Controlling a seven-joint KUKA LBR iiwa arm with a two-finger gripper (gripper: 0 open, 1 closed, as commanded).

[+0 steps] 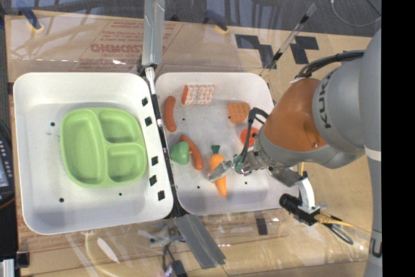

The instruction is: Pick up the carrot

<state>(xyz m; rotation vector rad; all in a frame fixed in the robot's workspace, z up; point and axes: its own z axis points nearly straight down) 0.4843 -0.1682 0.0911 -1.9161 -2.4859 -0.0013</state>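
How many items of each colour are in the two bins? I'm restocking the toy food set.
Green: 2, divided plate and green pepper
Orange or red: 5, carrot, two sausages, waffle, red piece by the arm
Red-and-white: 1, packet
Total: 8

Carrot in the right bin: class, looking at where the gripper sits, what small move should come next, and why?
Probably a short descent with a slight nudge toward the carrot. The gripper sits right at the carrot's middle, in the right bin, but the view does not show the carrot between its fingers. A green item and a sausage lie close by, so keep the move small.
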